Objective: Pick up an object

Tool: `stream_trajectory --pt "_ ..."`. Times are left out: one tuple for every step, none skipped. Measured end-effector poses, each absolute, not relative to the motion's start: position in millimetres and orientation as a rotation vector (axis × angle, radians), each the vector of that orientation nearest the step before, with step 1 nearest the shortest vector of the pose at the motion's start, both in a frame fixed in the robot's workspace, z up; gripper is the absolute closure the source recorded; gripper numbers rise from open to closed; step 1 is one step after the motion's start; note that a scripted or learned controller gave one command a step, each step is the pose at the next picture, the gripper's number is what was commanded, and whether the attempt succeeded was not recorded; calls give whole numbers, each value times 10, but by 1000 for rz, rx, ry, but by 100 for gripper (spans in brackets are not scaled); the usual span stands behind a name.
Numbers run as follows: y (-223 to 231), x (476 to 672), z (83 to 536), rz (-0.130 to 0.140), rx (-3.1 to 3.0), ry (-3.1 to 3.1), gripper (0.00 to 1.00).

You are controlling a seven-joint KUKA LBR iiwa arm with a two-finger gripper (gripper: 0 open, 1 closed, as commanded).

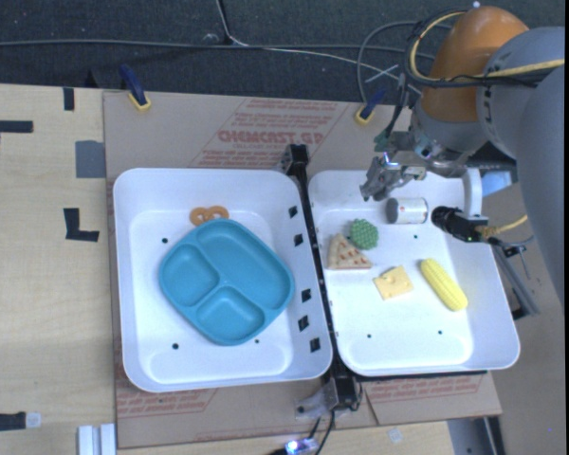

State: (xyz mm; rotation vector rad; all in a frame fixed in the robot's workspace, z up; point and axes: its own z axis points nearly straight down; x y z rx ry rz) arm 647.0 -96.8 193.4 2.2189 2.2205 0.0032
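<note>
gripper (377, 186) hovers over the upper left corner of the right bin (498, 349), nothing visibly in it; can't tell from this angle whether it's released or clenched. No target is named, so this is my read on the candidates, all in the right bin. Small pale cylinder (410, 210) lies on its side just right of the gripper: looks hard, smooth and light, and it will likely roll, so pinch across the curved body, not end to end. Toy broccoli (362, 232) sits below the gripper, near bin centre-left: knobbly green head, probably soft plastic or foam and light, with good friction. That's the easiest grab, top-down across the head. Tan triangular wedge (347, 253) is touching or just beside the broccoli on its lower left. It's flat and thin, so hard to get under, and it's close to the bin's left wall, so skip it. Yellow cheese block (393, 282) is lower centre: a stiff chunky slab with flat sides, a decent fallback, gripped across its parallel faces. Corn cob (443, 284) is lower right, elongated and lying at a slant, with a ridged surface; close across the short axis mid-length. All look like light toy food, nothing fragile. The bin floor is glossy white plastic, so expect sliding if nudged. Left bin (133, 254) holds a blue divided plate (226, 281), rigid, wide and a poor fit, plus a small orange pretzel (209, 215) touching its upper rim. Both bins sit on a cardboard sheet (256, 136) on the tabletop (38, 254).
</note>
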Motion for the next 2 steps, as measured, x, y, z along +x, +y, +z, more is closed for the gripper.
stream_trajectory --pt "-966 6479 2466 4 2217 2221 100" --pt "-423 6456 2505 1 2215 2229 100"
